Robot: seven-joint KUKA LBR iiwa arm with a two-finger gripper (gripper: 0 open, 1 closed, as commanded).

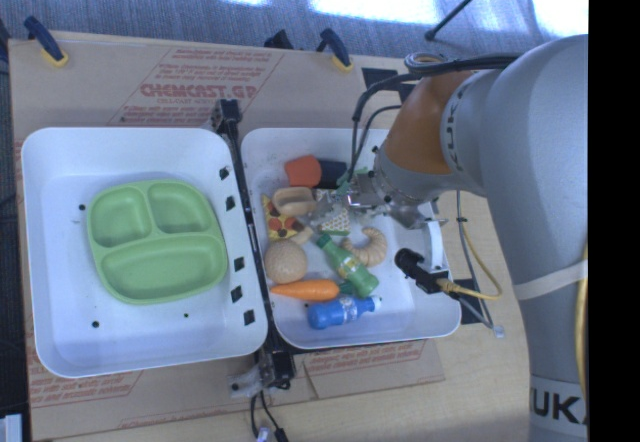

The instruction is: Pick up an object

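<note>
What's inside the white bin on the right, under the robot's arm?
The right bin holds toy food: an orange block, a carrot, a green bottle, a blue bottle, a bread roll and a croissant. The arm covers the bin's upper right part.

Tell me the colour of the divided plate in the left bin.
The divided plate is light green, seen in the camera view.

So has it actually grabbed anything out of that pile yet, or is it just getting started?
Nothing looks picked up yet. The carrot, green bottle, blue bottle and orange block all lie in the right bin, and the green tray in the left bin has nothing on it. In hand: the gripper is down among the toys. Whether it has closed on one is not visible. Left: grasping and lifting.
</note>
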